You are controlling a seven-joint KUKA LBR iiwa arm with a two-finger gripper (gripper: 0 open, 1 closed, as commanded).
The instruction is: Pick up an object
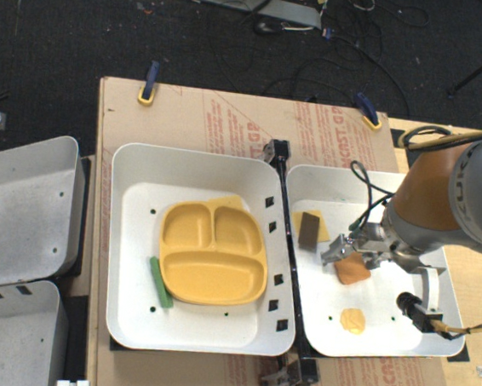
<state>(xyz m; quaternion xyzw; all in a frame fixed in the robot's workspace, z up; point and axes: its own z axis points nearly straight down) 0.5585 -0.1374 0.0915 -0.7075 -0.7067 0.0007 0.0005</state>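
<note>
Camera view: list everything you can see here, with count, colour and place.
bins: two, white, side by side on the board
plate: one, yellow, divided, middle of the left bin
stick: one, green, left bin, by the plate's left edge
sponge: one, brown and yellow, right bin, far left part
block: one, orange, middle of the right bin
disc: one, yellow, right bin, near side
board: one, brown, under both bins
clamps: two, blue and yellow, on the board's far edge
panels: two, pale grey, left of the board
arm: one, grey with orange band, reaching from the right over the right bin, its tip at the block
</note>
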